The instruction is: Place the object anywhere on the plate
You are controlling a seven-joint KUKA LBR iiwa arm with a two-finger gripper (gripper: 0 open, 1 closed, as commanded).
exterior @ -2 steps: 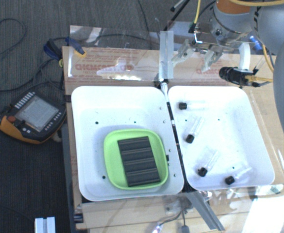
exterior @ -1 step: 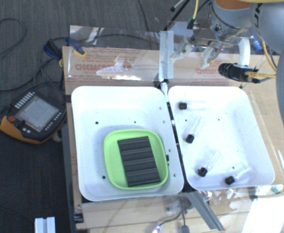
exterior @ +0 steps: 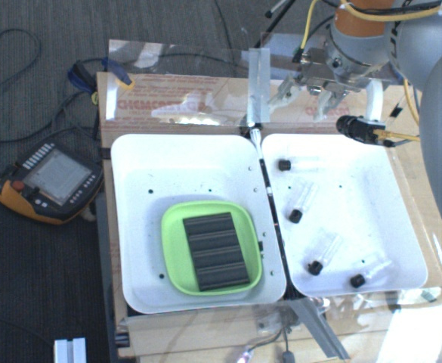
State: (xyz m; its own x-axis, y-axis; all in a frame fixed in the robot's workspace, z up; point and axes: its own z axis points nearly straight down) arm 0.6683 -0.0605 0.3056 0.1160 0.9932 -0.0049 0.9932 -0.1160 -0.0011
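A green square plate (exterior: 173, 229) sits in the left white bin (exterior: 134, 172), toward its front. A black ribbed block (exterior: 216, 251) lies flat on the plate, covering most of its middle. Several clear tubes with black caps lie scattered in the right white bin (exterior: 402, 195), among them one near the divider (exterior: 295, 215) and one at the front (exterior: 314, 266). My gripper (exterior: 309, 97) hangs above the bench behind the right bin's far edge, well away from the plate. Its pale fingers (exterior: 285, 93) stand apart, open, with nothing between them.
A raised rim (exterior: 268, 203) divides the two bins. Behind the bins lie a cardboard strip with clear plastic sheeting (exterior: 175, 100) and an upright metal post (exterior: 257, 89). A teach pendant (exterior: 51, 181) lies on the floor at the left, with cables around it.
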